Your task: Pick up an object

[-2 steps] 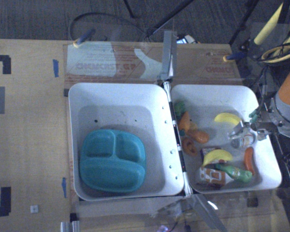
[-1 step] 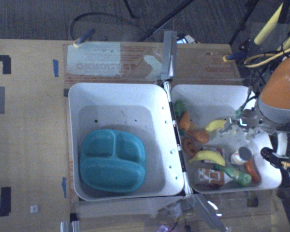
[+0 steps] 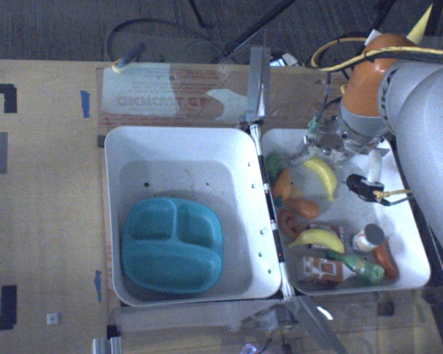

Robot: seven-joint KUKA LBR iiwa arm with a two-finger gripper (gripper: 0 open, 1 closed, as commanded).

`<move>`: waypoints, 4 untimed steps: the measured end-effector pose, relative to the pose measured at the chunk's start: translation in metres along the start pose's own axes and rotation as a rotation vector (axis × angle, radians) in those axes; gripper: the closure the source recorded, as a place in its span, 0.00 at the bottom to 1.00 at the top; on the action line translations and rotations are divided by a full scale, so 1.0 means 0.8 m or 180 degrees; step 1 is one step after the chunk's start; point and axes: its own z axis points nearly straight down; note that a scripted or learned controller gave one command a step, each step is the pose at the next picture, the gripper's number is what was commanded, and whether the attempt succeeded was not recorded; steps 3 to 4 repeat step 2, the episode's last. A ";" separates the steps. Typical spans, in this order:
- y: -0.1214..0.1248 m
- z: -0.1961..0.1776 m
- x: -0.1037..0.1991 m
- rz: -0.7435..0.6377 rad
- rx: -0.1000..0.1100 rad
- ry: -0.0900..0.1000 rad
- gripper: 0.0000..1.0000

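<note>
Yellow banana (image 3: 323,176) lies in the right bin (image 3: 413,260) just below the jaws (image 3: 326,144); whether they are released or clenched, I cannot tell; a teal tray (image 3: 173,245) sits in the left bin (image 3: 179,144).

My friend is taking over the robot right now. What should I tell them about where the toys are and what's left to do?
Gripper: low over the back of the right bin, right by a banana; whether it is open or shut can't be made out, and nothing shows held.
Things: right bin also has a second banana, an orange toy, and a green bottle. Left bin holds a teal divided plate.
Done: arm is over the toys.
Left: grab one and lift it.
</note>
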 end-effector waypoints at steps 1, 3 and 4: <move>0.001 -0.014 0.003 -0.0017 -0.0010 -0.0009 1.00; -0.008 -0.205 0.070 -0.0323 -0.0002 0.0000 1.00; -0.008 -0.205 0.070 -0.0323 -0.0002 0.0000 1.00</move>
